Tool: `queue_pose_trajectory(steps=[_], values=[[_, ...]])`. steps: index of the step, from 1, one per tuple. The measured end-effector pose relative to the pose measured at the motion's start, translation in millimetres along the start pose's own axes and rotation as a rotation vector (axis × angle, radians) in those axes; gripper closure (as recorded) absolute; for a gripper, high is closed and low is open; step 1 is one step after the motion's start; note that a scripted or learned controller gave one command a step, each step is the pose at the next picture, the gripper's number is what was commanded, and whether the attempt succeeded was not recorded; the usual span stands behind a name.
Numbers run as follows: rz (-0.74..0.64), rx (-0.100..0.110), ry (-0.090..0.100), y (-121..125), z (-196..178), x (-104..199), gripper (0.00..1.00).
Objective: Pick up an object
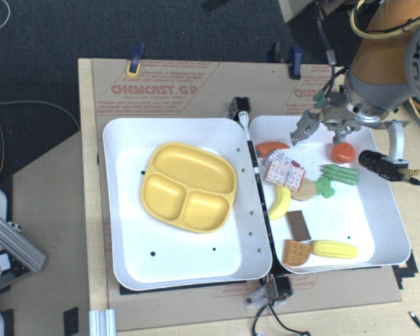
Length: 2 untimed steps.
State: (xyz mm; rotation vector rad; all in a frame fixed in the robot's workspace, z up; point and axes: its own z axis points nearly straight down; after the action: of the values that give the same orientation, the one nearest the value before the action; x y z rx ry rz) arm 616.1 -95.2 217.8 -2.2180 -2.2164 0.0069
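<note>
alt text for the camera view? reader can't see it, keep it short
The grey and orange arm reaches in from the right, its gripper hanging above the far end of the right bin, near a tomato. That bin holds toy food, including a banana and corn. The left bin holds a yellow divided plate.

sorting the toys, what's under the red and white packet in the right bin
The packet lies partly over the banana and beside an orange piece. Whatever else sits beneath it is covered.
</note>
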Motion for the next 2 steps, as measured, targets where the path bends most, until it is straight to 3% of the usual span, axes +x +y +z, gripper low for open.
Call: queue_pose_trajectory(steps=[2], values=[[0.0, -0.001, 0.0, 3.9, 94.1, -2.2, 0.0]])
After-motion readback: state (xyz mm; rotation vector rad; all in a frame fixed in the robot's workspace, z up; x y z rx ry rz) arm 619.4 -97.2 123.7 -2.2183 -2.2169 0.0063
